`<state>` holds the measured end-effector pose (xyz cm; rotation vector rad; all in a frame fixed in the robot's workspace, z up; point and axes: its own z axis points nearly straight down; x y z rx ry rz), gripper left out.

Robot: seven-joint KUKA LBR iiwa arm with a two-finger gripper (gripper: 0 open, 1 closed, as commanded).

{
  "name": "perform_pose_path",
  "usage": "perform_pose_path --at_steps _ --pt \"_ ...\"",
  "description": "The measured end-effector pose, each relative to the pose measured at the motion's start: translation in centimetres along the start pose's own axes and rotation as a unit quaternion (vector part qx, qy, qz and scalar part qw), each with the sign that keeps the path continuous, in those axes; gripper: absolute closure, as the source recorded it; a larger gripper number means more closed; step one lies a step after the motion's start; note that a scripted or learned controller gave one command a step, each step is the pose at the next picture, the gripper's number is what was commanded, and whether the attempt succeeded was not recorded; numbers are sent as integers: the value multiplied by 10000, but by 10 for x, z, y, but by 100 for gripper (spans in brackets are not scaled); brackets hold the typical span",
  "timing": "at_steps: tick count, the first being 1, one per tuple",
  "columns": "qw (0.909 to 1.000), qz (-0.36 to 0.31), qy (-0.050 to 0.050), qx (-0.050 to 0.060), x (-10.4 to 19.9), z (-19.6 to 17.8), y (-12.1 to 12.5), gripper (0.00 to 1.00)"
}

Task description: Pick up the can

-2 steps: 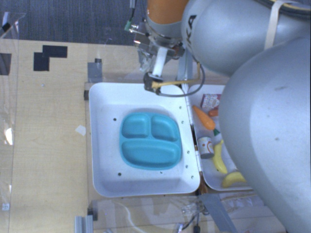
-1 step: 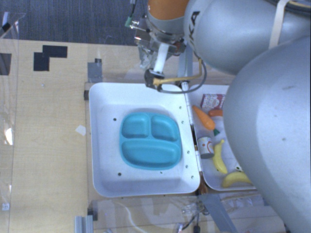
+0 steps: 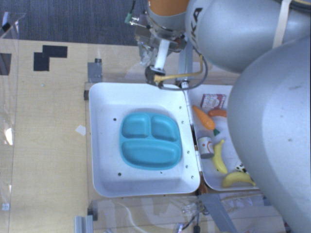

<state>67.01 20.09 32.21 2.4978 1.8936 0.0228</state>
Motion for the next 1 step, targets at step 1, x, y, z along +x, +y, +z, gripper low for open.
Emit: perform_pose_path --at_steps 1 --pt "9368 3498 -30 50 31 51 -10 100"
